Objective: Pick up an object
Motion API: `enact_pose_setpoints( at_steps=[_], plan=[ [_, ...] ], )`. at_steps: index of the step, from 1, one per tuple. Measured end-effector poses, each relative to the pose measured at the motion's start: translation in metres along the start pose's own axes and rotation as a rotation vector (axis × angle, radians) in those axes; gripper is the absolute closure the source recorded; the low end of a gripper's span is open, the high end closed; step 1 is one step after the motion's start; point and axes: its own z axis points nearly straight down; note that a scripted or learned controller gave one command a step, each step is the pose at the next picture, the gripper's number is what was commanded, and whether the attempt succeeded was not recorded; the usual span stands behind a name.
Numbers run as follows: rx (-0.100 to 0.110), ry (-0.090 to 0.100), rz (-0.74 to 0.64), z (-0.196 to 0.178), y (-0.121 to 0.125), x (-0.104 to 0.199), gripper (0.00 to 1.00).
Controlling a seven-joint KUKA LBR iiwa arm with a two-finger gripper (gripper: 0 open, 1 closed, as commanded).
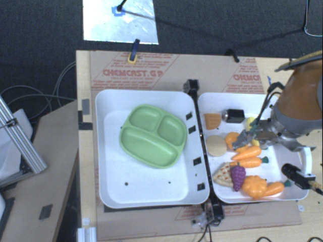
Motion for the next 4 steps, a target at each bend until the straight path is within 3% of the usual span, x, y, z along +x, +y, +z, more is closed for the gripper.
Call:
enact_pose_setpoints(
  at_steps=[1,2,3,4],
  plan=[
    [-0.011,-0.002,-0.002,-0.005,0.003,0.000,0.00],
    [-0.006,0.000,-0.001,0.056,0.006,0.006,0.00],
    [-0.035,-0.010,-0.001,0.092,0.014,0.004,0.00],
    [-0.031,-0.006,-0.001,0.083,0.013,0.005,1.00]
  ],
)
